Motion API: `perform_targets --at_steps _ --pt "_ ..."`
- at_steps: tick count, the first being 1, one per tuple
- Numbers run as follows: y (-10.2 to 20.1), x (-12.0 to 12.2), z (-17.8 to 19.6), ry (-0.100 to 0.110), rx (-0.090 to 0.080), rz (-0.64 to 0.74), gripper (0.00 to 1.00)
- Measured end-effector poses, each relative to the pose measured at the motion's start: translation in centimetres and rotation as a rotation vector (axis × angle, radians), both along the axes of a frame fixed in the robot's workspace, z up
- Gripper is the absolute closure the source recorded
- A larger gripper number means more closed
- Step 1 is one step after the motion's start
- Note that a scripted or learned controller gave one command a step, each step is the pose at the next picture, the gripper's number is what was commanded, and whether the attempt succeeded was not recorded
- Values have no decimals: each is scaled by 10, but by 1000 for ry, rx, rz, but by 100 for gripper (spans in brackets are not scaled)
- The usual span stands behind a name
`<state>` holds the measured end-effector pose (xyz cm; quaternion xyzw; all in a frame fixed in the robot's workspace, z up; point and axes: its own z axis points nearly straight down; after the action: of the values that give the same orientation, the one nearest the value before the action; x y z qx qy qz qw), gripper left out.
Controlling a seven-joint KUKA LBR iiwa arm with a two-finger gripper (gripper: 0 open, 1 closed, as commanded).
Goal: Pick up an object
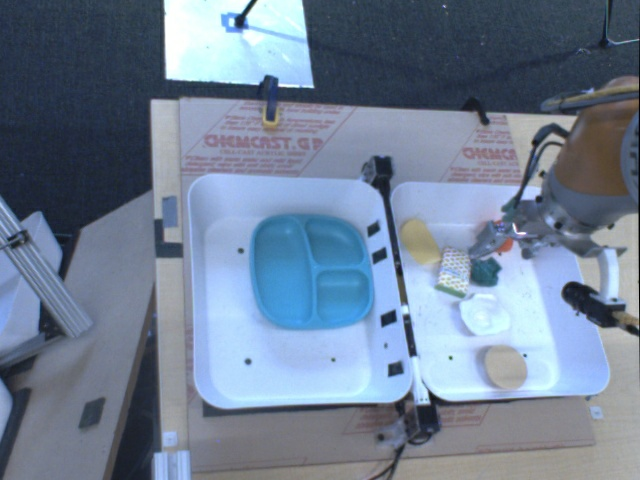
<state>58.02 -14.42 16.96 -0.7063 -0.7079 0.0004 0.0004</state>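
Two glossy white plastic bins sit on the bench (170, 168); the left bin (215, 298) holds a smooth blue divided plate (310, 270). Over the right bin (570, 353), the metal claw (487, 245) hovers by a teal lump (486, 271); its opening cannot be told.

From my remote station I count two white bins (215, 298), one blue divided plate (310, 270) and five small objects (453, 272) (one yellow, one checkered, one teal, one white, one tan).
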Motion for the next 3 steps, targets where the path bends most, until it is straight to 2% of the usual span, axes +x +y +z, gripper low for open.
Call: perform_targets --at_steps 1,2,3 --pt "9 -2 -58 2 1 -1 0" --pt "9 0 -81 -5 2 -1 0" --pt "7 4 -66 -22 -6 -3 100"
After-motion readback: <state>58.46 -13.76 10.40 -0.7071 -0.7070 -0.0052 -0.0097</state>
